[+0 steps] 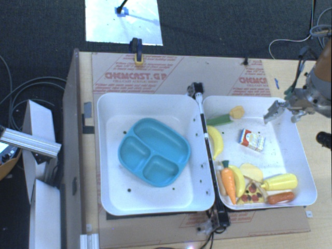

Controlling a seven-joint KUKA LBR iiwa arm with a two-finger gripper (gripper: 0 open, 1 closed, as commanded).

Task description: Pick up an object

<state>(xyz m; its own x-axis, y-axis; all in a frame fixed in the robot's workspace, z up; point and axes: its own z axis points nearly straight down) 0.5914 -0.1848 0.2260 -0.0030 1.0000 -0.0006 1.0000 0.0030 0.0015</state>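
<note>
Cardboard-topped bench (155,69), two white bins (111,108), dark floor.

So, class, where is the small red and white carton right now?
The carton lies in the right bin, toward its far half, with the banana to its left and the slice of pizza nearer the camera.

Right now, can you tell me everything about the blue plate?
The blue plate is a light blue tray with rounded corners, and it looks like smooth plastic. It is split into three sunken sections: one long section along the far side and two smaller ones nearer the camera. Nothing lies in any of them. It sits flat and turned at a slant, near the middle of the left white bin. It touches only the bin floor and stands apart from the walls.
</note>
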